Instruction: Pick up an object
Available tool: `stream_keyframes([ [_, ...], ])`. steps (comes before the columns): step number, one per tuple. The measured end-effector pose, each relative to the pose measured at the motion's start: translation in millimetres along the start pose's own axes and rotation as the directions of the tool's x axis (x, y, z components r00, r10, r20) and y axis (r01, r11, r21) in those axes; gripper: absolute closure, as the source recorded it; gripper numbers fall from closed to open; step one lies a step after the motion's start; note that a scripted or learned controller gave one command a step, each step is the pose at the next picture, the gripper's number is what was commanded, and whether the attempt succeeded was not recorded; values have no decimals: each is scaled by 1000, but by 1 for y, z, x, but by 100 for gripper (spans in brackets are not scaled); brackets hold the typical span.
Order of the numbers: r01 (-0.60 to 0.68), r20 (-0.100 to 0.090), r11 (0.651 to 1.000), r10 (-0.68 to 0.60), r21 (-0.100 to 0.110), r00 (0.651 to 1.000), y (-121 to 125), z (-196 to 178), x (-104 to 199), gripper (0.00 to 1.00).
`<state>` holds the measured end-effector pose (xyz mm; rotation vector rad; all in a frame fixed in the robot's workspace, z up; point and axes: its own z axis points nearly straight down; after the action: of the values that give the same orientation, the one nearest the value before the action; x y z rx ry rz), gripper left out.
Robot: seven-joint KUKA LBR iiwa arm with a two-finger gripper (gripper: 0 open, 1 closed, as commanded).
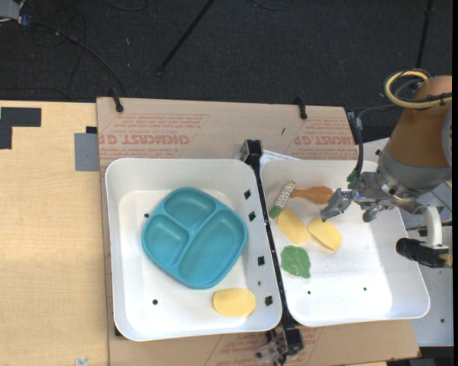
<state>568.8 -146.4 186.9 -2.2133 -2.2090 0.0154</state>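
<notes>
The bench holds 2 white bins side by side. The left bin (130, 204) has a teal plate (195, 236) with 3 sections lying in its middle. A yellow lump (233, 302) sits near the bin's front edge, just below the plate and apart from it.

The right bin (382, 296) holds the small toys. A brush with a brown handle (305, 194) lies near the back. Below it are 2 yellow pieces, one (293, 226) next to the other (326, 235), almost touching. A green leafy piece (295, 261) lies just in front of the first yellow piece.

The arm (416, 143) comes in from the right. Its gripper (355, 202) hangs over the right bin, just above the second yellow piece. Its 2 fingers look spread apart, and nothing sits between them.
</notes>
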Motion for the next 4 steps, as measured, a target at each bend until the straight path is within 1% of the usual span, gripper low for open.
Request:
stream_keyframes([
  [1,2,2,1000,-2,-13,1000,3,-8,0,0],
  [2,2,2,1000,-2,-10,1000,4,35,0,0],
  [3,1,2,1000,-1,-12,1000,8,98,0,0],
  [4,-1,3,1000,1,-17,1000,9,97,-1,0],
])
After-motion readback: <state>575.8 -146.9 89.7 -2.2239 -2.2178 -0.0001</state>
